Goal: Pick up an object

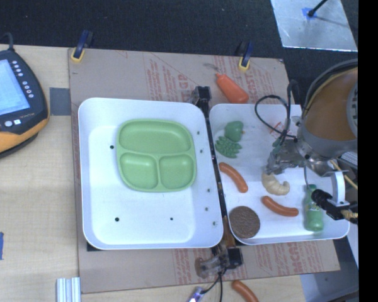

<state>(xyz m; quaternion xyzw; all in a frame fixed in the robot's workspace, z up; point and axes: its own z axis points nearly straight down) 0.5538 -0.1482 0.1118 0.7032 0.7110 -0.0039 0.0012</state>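
Two white bins [88, 168] on cardboard-covered wooden bench [31, 187], dark floor [145, 5] behind, gripper [278, 165] grip indiscernible

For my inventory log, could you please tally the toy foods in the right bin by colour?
Green: 3, a broccoli, a leafy piece, a bottle-like piece
Orange-red sausages: 2
Brown cookie: 1
Cream piece: 1
Total: 7

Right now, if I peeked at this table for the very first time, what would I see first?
Probably the big green plate with three sections, sitting in the left white bin. Next, the right bin, with its toy food: two sausages, a brown cookie and a green leafy vegetable. The robot's claw hangs just above a pale shrimp-like piece there.
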